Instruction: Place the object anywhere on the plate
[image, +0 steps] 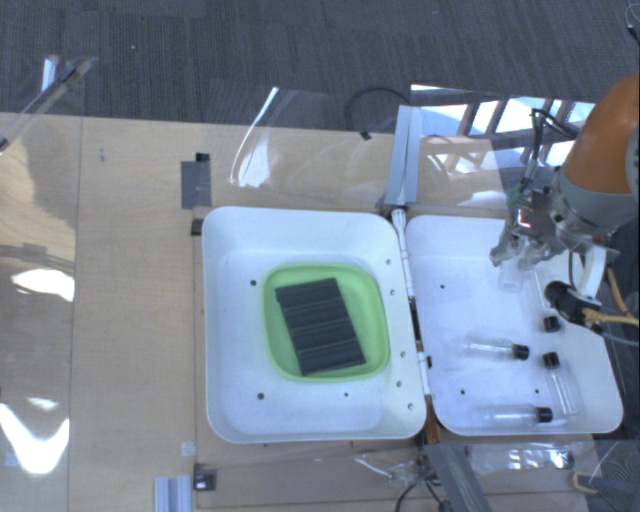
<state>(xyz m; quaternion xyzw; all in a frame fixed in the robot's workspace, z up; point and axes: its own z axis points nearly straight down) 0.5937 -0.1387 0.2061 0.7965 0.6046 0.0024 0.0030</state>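
- Bench (110, 300): pale wood, carries two shallow white bins side by side, well to the left of and below the fingers.
- Left bin (230, 400): well left of the fingers, across the divider; holds the plate.
- Right bin (450, 250): lies directly under the fingers; its upper part is bare white floor.
- Arm (605, 150): grey with an orange band, reaching in from the right, just above and right of the fingers.
- Plate (375, 320): green, square with rounded corners, well left of and below the fingers.
- Dark ribbed block (319, 326): lies on the plate, tilted slightly.
- Gripper (520, 250): hangs over the upper right bin; fingers pale against the white floor, spread cannot be told, nothing seen between them.
- Clear tubes with black caps: one (495, 349) below the fingers, another (515, 412) further below near the bin's front edge, a third (560, 385) below and right. All lie flat on the bin floor, apart from the fingers.
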